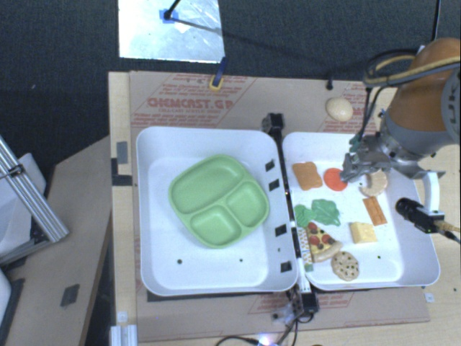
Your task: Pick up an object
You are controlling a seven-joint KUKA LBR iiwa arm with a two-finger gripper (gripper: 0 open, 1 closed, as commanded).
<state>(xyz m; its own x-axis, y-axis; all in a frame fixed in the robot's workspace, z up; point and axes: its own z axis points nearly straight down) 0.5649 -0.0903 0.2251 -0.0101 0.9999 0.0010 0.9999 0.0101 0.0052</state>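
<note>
The slanted overhead camera view takes in two shallow white plastic bins side by side on a brown cardboard-covered bench [180, 99]. The left bin [155, 215] carries a pale green plastic tray with three compartments [219, 200], lying near its middle and turned at an angle.

The right bin [418, 265] bears a scatter of toy food. A tan toast-shaped slice [307, 176] lies near its upper left, and just right of it sits a flat red-orange disc [334, 180]. Below them lies a dark green leafy piece [318, 212], with a pizza slice wedge [322, 242] under it and a round chocolate-chip cookie [346, 266] lowest of all. A yellow cheese block [363, 232] lies right of the pizza, a narrow orange-brown strip [374, 210] above it, and a pale round biscuit-like piece [374, 185] above that.

The grey arm with its orange band [425, 85] reaches in from the right, and its metal gripper [353, 169] sits low over the right bin, between the red-orange disc and the pale round piece, beside both. I cannot tell how the gripper is set, nor whether it grips anything.

A cream egg-shaped object [339, 108] rests on the cardboard beyond the right bin.
</note>
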